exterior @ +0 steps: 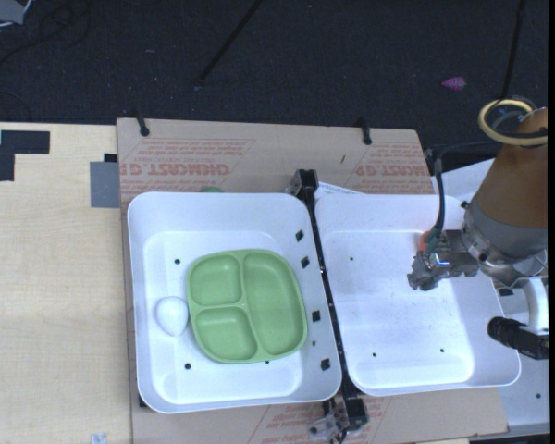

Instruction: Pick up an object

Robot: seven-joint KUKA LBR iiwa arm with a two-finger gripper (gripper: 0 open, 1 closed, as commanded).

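A green three-compartment plate (pixel 245 304) lies flat in the left bin (pixel 148 225). Touching the plate's left rim is a small white egg-shaped object (pixel 172 315). My gripper (pixel 427 274) hangs low over the right part of the right bin (pixel 388 377), far from both objects. A small orange-red bit (pixel 426 240) shows just above the gripper; I cannot tell whether it is a loose object or part of the arm.
A black divider (pixel 319 294) with clips runs between the two bins. Both bins rest on a cardboard sheet (pixel 259 155) on the wooden bench (pixel 46 276). The arm's grey and orange body (pixel 518 202) covers the right bin's right edge.
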